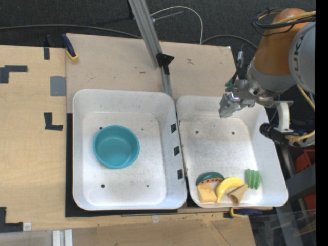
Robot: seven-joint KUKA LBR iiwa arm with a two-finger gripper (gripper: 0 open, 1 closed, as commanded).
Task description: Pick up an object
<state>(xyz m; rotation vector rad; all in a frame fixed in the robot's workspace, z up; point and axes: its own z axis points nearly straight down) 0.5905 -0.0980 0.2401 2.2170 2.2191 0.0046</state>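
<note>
Closest to the camera, the front edge of the right bin (266,152) has all the small stuff bunched together: a yellow banana (229,185) curving across the middle, a tan wedge-shaped piece (206,193) touching its left end, a dark green rounded thing (209,177) just behind that, a little tan cone-ish piece (238,192) on the banana's right, and a green ribbed object (252,178) just beside that toward the right wall. Can't really tell what the green ones are supposed to be, too small.

Over in the left bin (82,152), a teal bowl (116,146) sits upright left of centre, well apart from everything else.

Further back, the gripper (226,108) hangs over the far end of the right bin, near its back rim and well apart from the pile at the front. Fingers look pulled in close together and there's nothing between them. The arm (279,50) comes in from the right, orange band bulging above the wrist, with the wrist angled down and to the left toward the bin.

Behind both bins there's a grey metal pole (146,22) slanting up out of the bench (31,137).
</note>
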